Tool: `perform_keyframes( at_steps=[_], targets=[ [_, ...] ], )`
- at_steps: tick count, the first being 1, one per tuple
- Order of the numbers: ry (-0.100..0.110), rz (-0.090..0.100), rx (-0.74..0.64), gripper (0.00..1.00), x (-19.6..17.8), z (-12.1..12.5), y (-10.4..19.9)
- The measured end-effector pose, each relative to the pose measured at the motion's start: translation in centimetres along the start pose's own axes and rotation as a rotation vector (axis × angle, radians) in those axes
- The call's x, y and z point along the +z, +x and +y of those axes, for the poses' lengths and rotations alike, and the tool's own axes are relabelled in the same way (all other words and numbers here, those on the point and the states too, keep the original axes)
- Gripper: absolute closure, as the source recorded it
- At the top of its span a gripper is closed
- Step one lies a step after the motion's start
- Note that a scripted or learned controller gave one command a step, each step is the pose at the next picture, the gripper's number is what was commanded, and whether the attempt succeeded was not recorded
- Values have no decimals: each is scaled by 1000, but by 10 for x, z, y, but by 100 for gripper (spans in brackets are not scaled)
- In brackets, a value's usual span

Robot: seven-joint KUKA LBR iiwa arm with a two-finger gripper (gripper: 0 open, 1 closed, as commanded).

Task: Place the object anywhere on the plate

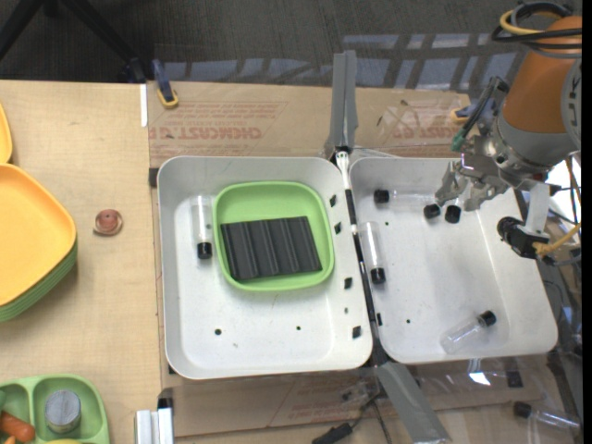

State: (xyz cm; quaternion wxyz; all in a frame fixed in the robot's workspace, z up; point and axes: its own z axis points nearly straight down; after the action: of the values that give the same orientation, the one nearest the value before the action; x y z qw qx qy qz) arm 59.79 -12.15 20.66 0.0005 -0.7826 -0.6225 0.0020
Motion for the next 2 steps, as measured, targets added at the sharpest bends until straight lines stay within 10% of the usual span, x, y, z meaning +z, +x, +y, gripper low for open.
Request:
perform_keyframes(
  at_steps=[1, 2],
  targets=[
    [0, 0, 1, 0, 0, 0, 0],
    [-1, 0, 231, 0, -81, 37, -33]
  ],
)
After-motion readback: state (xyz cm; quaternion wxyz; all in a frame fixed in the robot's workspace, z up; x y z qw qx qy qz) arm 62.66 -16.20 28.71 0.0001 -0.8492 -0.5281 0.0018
